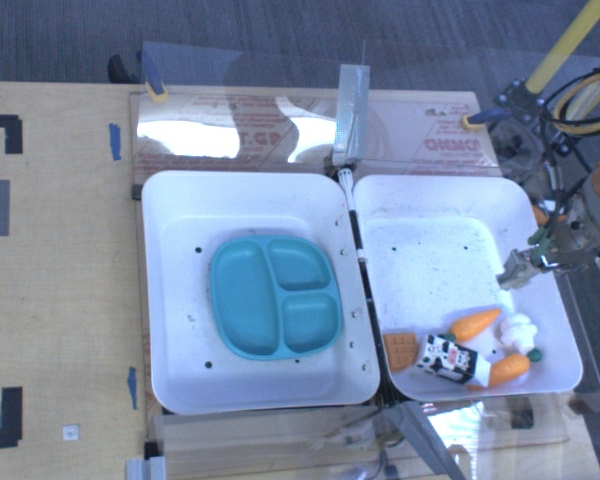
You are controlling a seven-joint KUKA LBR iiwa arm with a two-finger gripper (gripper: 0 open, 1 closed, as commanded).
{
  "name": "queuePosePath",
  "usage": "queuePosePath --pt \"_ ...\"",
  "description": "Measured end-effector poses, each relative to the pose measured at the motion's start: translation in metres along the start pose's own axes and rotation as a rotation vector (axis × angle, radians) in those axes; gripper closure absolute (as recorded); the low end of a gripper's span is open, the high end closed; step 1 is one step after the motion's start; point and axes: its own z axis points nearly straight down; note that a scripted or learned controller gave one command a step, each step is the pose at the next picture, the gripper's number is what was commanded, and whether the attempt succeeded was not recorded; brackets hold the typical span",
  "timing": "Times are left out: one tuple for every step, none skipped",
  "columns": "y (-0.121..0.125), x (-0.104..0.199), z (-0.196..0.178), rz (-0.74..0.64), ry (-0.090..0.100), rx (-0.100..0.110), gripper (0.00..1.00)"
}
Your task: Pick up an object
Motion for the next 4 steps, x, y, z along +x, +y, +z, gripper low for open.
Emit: queuePosePath --pt "0.125 0.031 0.028 0.197 -0.001 -0.001 1.0" --pt "0.125 0.029 0.027 0.2 -0.002 -0.003 0.0" --pt "0.029 0.003 0.14 0.093 0.0 0.008 0.0" --pt "-0.005 -0.047 0.182 0.153 -0.004 -0.007 0.0"
